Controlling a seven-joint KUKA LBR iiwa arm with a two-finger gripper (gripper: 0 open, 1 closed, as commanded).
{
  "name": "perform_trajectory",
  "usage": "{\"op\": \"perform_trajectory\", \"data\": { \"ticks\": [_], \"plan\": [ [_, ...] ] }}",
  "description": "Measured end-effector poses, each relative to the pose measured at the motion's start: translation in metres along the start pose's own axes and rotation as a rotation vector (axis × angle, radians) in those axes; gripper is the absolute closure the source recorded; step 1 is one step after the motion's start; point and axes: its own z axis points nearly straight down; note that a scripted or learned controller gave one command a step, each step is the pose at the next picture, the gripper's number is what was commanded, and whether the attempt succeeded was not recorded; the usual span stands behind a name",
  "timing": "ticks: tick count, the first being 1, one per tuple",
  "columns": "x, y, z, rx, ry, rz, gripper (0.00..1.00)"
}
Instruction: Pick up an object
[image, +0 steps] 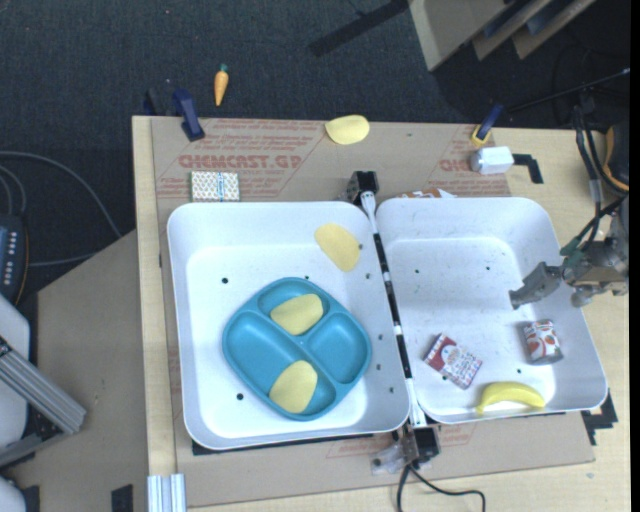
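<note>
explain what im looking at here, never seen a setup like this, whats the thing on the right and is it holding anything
One camera looks down at a slant on a bench with two shallow white bins. The thing at the right edge is the gripper of a robot arm, reaching over the right bin; nothing shows between its fingers. Below it lie a small red and white carton, a red packet and a banana. The left bin holds a blue divided plate with two yellow pieces, and another yellow piece beside it.
</note>
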Motion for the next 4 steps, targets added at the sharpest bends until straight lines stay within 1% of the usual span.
{"op": "perform_trajectory", "data": {
  "ticks": [1,2,3,4],
  "plan": [
    [-0.065,0.061,0.021,-0.002,-0.002,0.001,0.00],
    [0.015,0.049,0.011,0.001,0.001,-0.002,0.00],
    [0.088,0.088,0.012,-0.002,0.000,-0.002,0.00],
    [0.051,0.017,0.134,0.003,0.000,0.002,0.00]
  ]
}}
